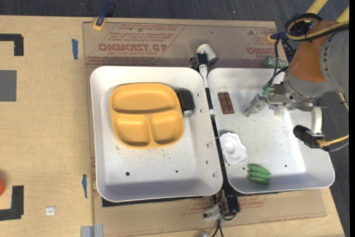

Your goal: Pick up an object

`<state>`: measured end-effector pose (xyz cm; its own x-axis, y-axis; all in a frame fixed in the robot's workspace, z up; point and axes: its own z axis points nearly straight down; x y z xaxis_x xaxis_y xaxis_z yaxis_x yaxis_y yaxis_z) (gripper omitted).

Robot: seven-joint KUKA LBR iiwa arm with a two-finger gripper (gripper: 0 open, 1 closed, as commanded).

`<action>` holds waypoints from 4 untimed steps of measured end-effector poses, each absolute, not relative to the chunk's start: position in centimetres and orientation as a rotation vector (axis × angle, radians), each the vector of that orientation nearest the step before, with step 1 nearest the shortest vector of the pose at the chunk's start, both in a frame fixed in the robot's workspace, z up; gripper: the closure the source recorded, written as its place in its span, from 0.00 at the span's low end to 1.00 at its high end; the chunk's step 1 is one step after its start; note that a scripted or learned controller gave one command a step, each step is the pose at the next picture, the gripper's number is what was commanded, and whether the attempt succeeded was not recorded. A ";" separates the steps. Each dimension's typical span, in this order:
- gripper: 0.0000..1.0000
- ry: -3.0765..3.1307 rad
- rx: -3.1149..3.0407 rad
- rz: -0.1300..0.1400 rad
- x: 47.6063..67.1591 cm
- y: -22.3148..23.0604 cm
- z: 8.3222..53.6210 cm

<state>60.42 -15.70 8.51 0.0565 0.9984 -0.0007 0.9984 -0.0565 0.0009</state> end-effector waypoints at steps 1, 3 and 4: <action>0.00 2.190 2.255 -0.001 51.5 -16.2 8.5; 0.00 2.101 2.340 -0.002 57.1 -10.2 8.8; 0.00 2.323 2.111 0.002 63.2 -12.6 8.5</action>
